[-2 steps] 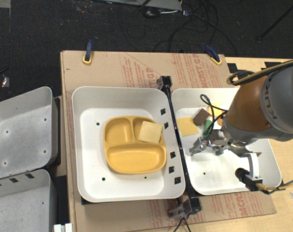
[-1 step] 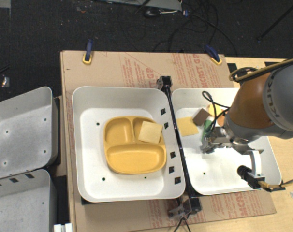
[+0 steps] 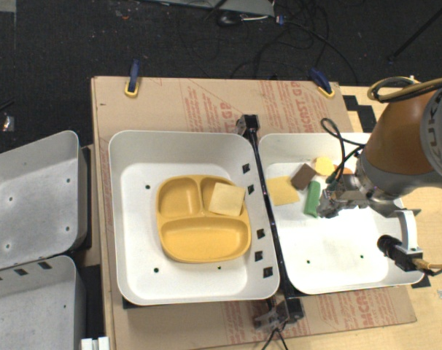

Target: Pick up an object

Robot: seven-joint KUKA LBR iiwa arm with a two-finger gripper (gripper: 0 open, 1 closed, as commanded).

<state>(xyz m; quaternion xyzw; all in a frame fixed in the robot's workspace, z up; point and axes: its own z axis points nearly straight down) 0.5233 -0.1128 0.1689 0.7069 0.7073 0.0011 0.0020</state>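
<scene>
I have the gripper (image 3: 329,203) low in the right bin (image 3: 338,272), just beside the green block (image 3: 312,197); I cannot tell its state, so I'd centre over the block before closing.

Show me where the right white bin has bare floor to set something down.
Right white bin: the near half is bare, from below the green block to the front wall. The far left corner is crowded: yellow flat square, brown block, gripper.
</scene>
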